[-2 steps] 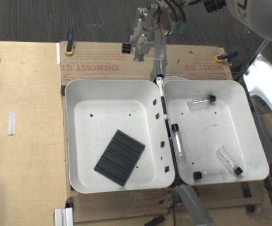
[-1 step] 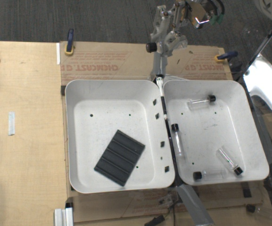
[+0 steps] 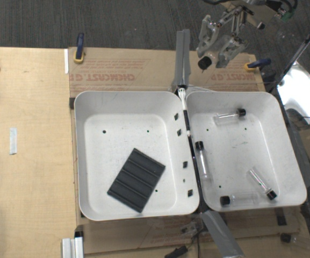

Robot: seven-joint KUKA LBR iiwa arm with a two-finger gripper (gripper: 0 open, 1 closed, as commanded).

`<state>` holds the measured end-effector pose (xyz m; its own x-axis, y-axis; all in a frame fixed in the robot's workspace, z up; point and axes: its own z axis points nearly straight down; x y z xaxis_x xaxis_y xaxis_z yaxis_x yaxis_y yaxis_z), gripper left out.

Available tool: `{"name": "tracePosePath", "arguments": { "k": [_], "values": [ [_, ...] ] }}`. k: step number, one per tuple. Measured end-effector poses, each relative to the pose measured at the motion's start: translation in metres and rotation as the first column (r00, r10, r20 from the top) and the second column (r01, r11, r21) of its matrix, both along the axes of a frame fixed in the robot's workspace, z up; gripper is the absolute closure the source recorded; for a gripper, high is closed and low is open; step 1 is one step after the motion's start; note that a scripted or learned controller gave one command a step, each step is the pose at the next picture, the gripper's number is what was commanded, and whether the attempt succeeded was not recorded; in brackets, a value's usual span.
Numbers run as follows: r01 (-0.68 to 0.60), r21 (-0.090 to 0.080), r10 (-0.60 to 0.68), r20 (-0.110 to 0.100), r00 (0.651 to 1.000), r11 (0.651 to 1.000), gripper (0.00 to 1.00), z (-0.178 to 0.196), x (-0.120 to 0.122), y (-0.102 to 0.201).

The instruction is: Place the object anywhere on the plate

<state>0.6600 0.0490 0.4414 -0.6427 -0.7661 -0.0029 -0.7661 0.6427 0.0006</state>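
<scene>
Robot jaws hang high above the back edge of the right bin, well clear of everything; can't tell if they're spread or pressed together, and nothing shows between them. Right bin holds several clear tubes w/ black caps: one near the back, one along the left wall, one front right, one at the front edge. Left bin holds a dark ribbed plate, lying flat, tilted. No tube on the plate yet. Risks, as judged: tubes are round and slick, could roll or slip from a pinch; ones hugging walls leave little room for the jaws.
</scene>
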Motion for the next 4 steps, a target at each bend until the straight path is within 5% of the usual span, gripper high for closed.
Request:
{"name": "tracePosePath", "arguments": {
  "k": [1,2,3,4],
  "values": [
    [-0.389,0.001,0.389,0.000,0.921,0.921,1.00,-0.021,0.000,0.074],
    [-0.538,-0.001,0.538,0.003,0.843,0.843,1.00,0.000,0.000,0.015],
    [-0.886,0.000,0.886,0.003,0.464,0.464,1.00,-0.001,0.000,0.101],
    [-0.948,0.001,0.948,0.002,0.319,0.319,1.00,-0.001,0.000,0.020]
  ]
}}
